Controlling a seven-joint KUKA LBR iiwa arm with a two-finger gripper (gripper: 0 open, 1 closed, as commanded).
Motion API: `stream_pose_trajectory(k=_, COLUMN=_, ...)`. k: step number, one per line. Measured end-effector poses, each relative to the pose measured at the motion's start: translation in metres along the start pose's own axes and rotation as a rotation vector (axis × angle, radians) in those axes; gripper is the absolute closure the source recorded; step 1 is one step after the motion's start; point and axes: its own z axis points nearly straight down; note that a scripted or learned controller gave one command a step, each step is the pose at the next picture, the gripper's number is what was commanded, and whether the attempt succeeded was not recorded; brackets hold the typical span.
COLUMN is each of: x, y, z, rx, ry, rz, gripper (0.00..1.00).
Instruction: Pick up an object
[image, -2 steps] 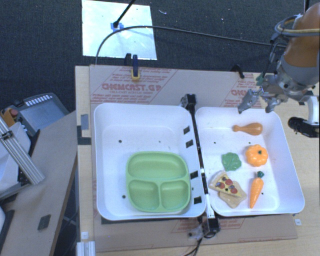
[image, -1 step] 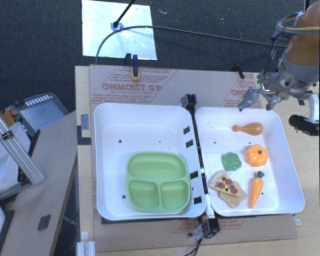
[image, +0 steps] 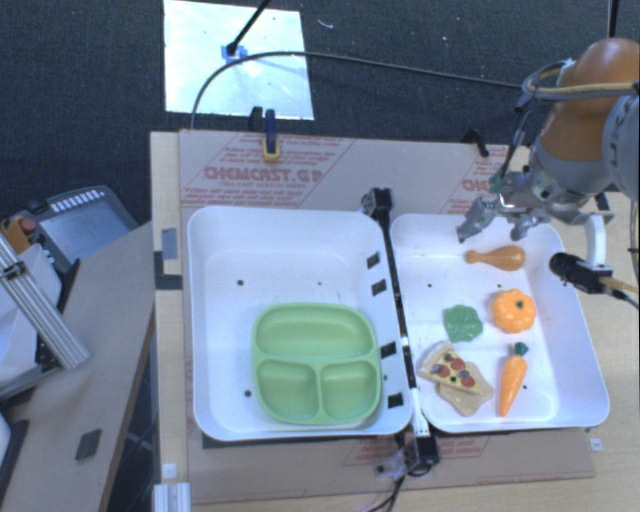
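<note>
The right bin (image: 585, 400) holds a tan drumstick (image: 497, 258) at the back, an orange pumpkin (image: 513, 310), a green leafy piece (image: 462, 322), a pizza slice (image: 457, 375) and a carrot (image: 511, 378). My gripper (image: 495, 228) hovers at the back of this bin, just behind and above the drumstick. It is open, with nothing between its fingers.
The left bin (image: 230, 250) contains a green three-compartment tray (image: 318, 362) near its front. A black divider strip (image: 390, 300) runs between the two bins. Cardboard (image: 300, 170) lies under the bins, with a clamp at its back edge.
</note>
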Motion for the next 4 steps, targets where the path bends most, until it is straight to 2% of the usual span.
stream_pose_trajectory(k=1, x=0.009, y=-0.002, z=0.057, rx=0.0, ry=0.0, rz=-0.002, gripper=0.0)
stream_pose_trajectory(k=2, x=0.005, y=-0.001, z=0.099, rx=-0.002, ry=0.0, rz=0.001, gripper=0.0)
stream_pose_trajectory(k=3, x=0.005, y=0.001, z=0.086, rx=-0.007, ry=-0.001, rz=0.0, gripper=1.0)
stream_pose_trajectory(k=4, x=0.002, y=0.004, z=0.041, rx=-0.009, ry=-0.001, rz=0.0, gripper=1.0)
